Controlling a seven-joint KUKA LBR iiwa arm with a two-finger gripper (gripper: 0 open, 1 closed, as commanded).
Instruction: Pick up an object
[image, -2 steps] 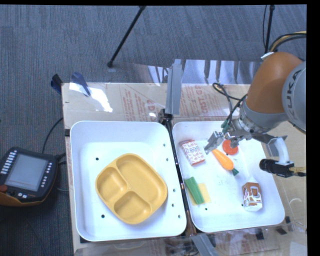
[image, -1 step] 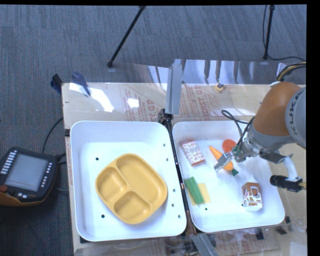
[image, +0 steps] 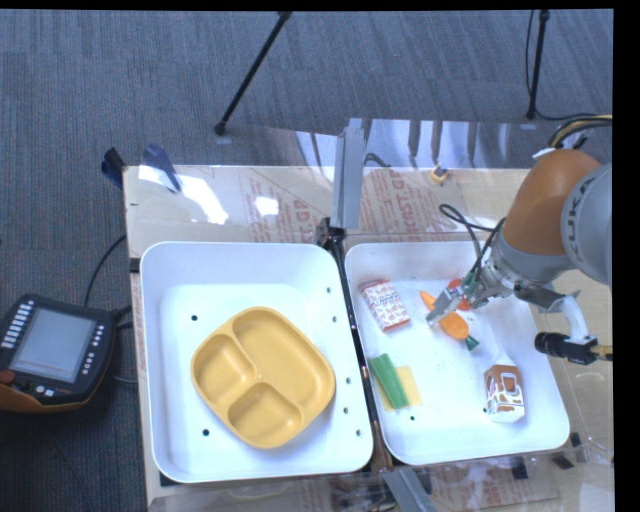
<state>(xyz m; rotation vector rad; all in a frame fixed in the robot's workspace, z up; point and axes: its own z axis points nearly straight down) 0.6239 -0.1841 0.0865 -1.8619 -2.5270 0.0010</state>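
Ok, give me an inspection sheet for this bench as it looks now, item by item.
Surface: bench bears two white bins, the left bin and the right bin.
Job's things: right bin holds a red-and-white packet, an orange carrot toy, a green-and-yellow block and a small carton.
Clutter: yellow divided plate in left bin.
Claw: claw low over the carrot toy; grip unclear.
Cables: black cable behind the arm.
Surroundings: handheld control screen on grey carpet, left of the bench.

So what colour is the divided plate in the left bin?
Yellow; the plate shows plainly in the camera view.
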